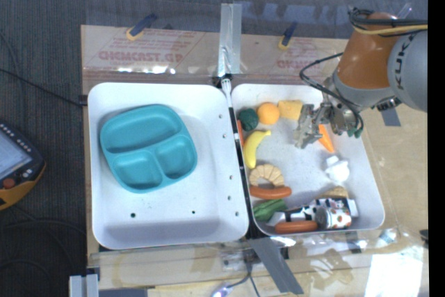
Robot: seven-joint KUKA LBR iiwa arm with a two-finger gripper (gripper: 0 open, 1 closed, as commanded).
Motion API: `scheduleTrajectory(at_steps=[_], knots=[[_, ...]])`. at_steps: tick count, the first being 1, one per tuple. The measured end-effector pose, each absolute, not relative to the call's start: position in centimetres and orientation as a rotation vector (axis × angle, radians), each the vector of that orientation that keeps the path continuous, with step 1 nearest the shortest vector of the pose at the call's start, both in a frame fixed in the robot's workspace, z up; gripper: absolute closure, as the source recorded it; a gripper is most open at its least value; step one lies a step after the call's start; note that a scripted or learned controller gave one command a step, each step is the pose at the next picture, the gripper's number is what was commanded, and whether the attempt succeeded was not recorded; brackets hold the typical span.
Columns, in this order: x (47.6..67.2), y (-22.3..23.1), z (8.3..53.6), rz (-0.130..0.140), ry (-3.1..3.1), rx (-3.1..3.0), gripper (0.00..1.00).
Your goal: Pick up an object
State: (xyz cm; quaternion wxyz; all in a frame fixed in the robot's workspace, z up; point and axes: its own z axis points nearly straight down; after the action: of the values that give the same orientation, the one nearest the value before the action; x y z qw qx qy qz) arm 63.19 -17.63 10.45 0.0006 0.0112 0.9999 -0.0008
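Observation:
The right bin (368,181) holds several toy foods. My gripper (311,130) hangs low over its upper right part, with the orange-banded wrist (368,59) above it. An orange carrot (326,139) lies right against the gripper's right side; I cannot tell whether it is gripped. A yellow piece (290,109) and an orange ball (268,113) sit just left of the gripper. A banana (254,146) lies further left and lower.
The left bin (111,219) holds a blue divided plate (147,146). Also in the right bin: green broccoli (247,118), a croissant (268,175), a sausage (270,192), a white lump (337,167), and a black-and-white toy (334,212) at the front.

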Motion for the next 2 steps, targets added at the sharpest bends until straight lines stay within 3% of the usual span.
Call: scheduleTrajectory(at_steps=[1, 2], knots=[[63.7, -19.0, 28.5, -0.003, 3.071, 0.635, 1.00], [64.0, -21.0, 13.8, -0.003, 3.091, 0.555, 1.00]])
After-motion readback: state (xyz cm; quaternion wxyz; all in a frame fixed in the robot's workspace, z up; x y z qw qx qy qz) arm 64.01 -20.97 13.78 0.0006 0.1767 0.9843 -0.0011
